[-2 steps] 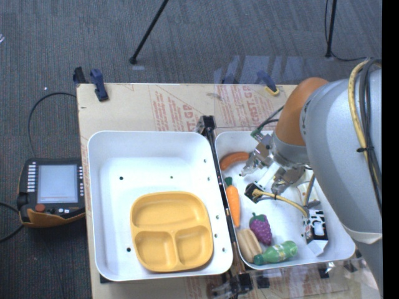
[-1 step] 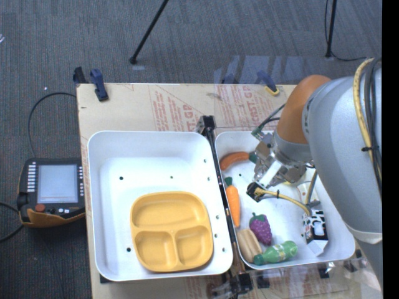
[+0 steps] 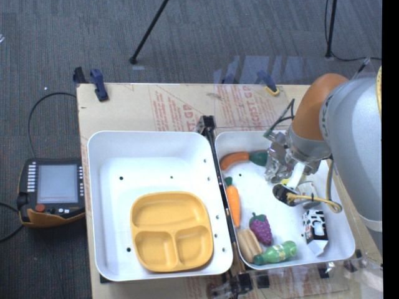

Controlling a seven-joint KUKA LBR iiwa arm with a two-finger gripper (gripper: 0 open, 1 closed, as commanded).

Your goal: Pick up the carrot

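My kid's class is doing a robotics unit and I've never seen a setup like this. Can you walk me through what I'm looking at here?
This is one camera fixed above a bench, looking down at a slant. The big grey and orange shape on the right is a robot arm; its gripper hangs over the right bin. I cannot tell if it holds anything.

Two shallow white bins sit side by side. The left bin holds a yellow divided plate. The right bin holds toy food: the carrot it is meant to pick up, lying along the bin's left wall, plus purple grapes, a hot dog, a green bottle and a small milk carton.

The device on the floor at left is a handheld controller.
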